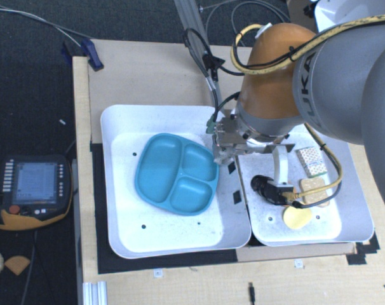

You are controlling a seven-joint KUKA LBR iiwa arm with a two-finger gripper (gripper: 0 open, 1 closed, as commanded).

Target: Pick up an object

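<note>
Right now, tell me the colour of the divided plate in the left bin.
Light blue: the divided plate shows best in the camera view.

Well left of the gripper (227, 150), beyond the pale wooden tabletop (84, 170): grey handheld control pendant with orange underside (32, 189) on dark floor. Further up-left, thin grey cable (33, 18) and blue clamp (91, 53) at tabletop's corner.
</note>
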